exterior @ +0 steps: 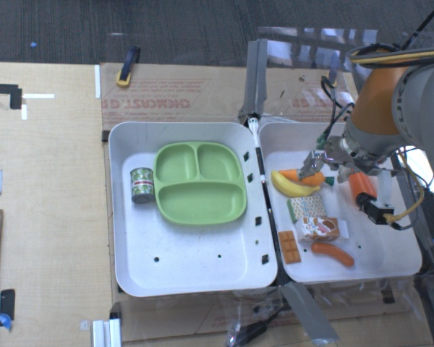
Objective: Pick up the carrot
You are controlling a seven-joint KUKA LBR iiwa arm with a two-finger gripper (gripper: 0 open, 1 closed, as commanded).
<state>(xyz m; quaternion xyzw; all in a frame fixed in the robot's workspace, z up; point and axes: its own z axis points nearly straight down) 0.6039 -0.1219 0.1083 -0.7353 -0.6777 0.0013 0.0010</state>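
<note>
The carrot (309,178) is orange with a green stub at its right end. It lies in the right bin (390,262) near the back, just behind and touching a yellow banana (291,186). My gripper (315,166) hangs right over the carrot's middle, low and close to it, and hides part of its top. The grey arm with its orange band (380,100) comes in from the right above it.
Also in the right bin are an orange cylinder (362,185) under the wrist, a snack packet (315,220), an orange waffle piece (289,246) and a red sausage (333,254). The left bin (195,270) holds a green divided plate (200,183) and a small can (142,185).
</note>
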